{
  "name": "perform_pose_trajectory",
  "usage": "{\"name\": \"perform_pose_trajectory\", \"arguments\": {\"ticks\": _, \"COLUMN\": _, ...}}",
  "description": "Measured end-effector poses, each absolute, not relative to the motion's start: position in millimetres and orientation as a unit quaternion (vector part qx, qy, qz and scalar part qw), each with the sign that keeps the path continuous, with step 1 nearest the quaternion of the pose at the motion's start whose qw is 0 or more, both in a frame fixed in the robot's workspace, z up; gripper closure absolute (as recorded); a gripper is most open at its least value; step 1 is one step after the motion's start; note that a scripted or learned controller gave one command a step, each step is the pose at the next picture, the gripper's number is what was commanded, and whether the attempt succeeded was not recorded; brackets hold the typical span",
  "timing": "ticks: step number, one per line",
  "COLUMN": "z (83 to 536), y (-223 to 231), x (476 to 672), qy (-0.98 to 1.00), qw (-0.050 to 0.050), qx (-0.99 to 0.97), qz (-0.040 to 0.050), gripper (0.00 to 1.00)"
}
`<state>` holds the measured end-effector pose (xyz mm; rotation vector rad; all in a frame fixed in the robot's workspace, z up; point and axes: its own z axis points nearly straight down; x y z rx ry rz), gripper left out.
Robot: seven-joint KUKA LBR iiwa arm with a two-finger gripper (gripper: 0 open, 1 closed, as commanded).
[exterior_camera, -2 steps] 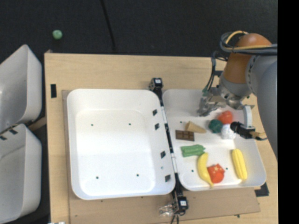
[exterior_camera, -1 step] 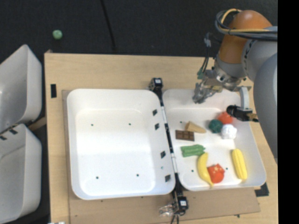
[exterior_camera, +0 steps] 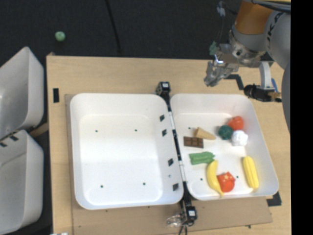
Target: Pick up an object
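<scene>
Task names no particular object, candidates all sit in the right bin [exterior_camera: 254, 112]: a yellow banana [exterior_camera: 212, 176] touching a red pepper-like piece [exterior_camera: 226, 181] near the front wall, a yellow corn cob [exterior_camera: 250, 172] just beside them to the right, a green bean-like piece [exterior_camera: 201, 157] mid-bin, a brown chocolate bar [exterior_camera: 193, 142] and a tan wedge [exterior_camera: 205, 134] just behind it, then a cluster by the right wall of dark green lump [exterior_camera: 225, 131], red ball [exterior_camera: 236, 123] and white lump [exterior_camera: 239, 138], touching each other. All look like small plastic toy food, so probably light, stiff, smooth and a bit slippery; the corn cob looks the easiest pick, it lies apart from the walls and a pinch across its narrow middle should hold, whereas the cluster risks a double grab and the flat bar gives little to bite. Left bin [exterior_camera: 117, 199] beside it on the tabletop [exterior_camera: 58, 219]. Hand [exterior_camera: 215, 75] hangs above the tabletop behind the right bin's back rim, well apart from every object, nothing seen in it; open or closed I cannot tell at this size
</scene>
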<state>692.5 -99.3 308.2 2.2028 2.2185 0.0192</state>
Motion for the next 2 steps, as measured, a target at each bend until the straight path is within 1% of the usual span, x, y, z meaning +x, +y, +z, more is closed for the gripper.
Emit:
{"name": "perform_pose_trajectory", "arguments": {"ticks": 1, "z": 421, "y": -62, "x": 690.8, "qy": 0.710, "qw": 0.006, "qx": 0.705, "qz": 0.0053, "gripper": 1.00}}
{"name": "perform_pose_trajectory", "arguments": {"ticks": 2, "z": 561, "y": -45, "x": 675.5, "qy": 0.709, "qw": 0.008, "qx": 0.705, "qz": 0.0063, "gripper": 1.00}}
